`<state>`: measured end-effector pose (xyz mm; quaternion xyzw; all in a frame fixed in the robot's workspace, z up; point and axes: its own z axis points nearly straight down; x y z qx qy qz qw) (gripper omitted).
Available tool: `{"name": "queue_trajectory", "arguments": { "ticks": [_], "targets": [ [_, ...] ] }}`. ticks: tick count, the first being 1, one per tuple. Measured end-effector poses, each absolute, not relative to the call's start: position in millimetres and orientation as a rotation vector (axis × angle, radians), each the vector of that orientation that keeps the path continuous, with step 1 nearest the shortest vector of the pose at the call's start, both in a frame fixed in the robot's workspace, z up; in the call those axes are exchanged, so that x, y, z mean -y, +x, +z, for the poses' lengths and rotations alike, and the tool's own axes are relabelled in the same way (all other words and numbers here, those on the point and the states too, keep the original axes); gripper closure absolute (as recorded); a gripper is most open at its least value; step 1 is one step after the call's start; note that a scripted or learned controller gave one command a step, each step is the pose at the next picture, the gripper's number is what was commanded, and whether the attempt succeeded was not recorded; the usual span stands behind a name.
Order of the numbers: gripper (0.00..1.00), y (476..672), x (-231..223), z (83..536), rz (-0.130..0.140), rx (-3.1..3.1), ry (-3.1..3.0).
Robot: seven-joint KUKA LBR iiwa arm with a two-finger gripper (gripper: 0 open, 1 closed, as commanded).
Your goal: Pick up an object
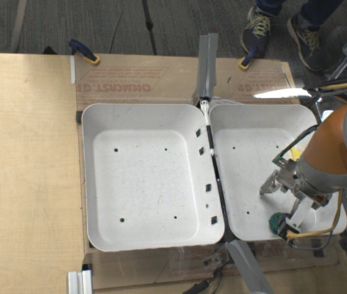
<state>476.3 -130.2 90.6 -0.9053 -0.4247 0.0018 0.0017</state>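
Where bin (247, 228) wall nears — claw (282, 201)

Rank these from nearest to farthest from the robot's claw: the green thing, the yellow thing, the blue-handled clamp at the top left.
From the gripper:
1. Yellow object and green object, both in the right bin; too close to call.
2. Blue-handled clamp, far off at the board's top left.

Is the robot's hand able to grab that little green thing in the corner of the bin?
Probably yes. The hand hangs inside the right bin, just above the green thing, with nothing lying between them. The thing sits close to the bin's near wall, which might crowd the grab.
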Motion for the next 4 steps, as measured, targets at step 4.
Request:
{"name": "queue_trajectory", "arguments": {
  "ticks": [4],
  "targets": [
    [0.0, 476.3, 97, 90, 0.007, 1.065, -2.952]
  ]
}}
